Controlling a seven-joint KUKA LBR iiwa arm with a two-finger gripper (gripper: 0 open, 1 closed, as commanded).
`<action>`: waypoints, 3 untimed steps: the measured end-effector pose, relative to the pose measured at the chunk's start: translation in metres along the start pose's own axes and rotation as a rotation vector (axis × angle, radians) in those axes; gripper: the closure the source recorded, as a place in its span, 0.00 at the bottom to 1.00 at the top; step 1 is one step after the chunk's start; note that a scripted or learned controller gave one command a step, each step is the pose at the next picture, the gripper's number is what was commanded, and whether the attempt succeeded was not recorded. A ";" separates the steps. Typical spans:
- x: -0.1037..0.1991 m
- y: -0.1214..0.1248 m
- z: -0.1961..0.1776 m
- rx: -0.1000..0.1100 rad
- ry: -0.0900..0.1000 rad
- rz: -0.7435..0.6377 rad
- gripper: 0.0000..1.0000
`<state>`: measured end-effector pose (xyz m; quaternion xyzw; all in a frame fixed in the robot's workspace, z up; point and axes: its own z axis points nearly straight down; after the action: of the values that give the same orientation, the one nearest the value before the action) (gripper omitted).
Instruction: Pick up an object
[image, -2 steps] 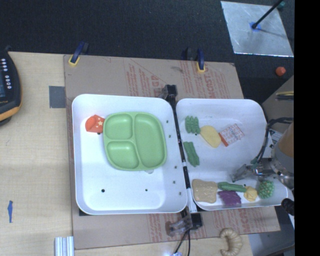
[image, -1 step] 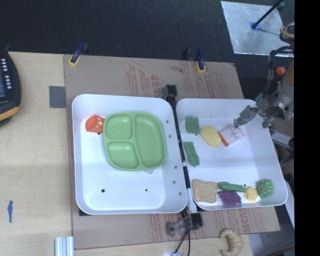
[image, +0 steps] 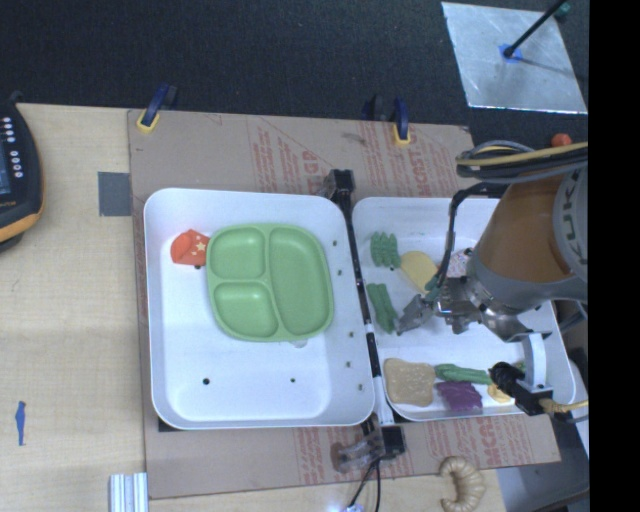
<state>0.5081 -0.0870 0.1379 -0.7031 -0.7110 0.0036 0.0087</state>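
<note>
Camera view: two-finger gripper (image: 415, 312) low in right shallow white bin (image: 425, 412), spread and grasping nothing, beside 2 green ridged plastic pieces (image: 381, 300), likely lining up a pick.

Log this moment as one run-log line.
arm: over right bin | gripper: low beside green piece | grasp: none seen | left bin: green tray, red toy
</note>
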 end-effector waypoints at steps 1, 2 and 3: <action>-0.049 -0.035 0.049 -0.009 -0.006 0.010 0.00; -0.118 0.015 0.003 -0.022 -0.012 0.010 0.00; -0.126 0.137 -0.054 -0.031 -0.013 0.002 0.00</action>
<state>0.6474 -0.2115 0.1882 -0.7039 -0.7102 -0.0029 -0.0066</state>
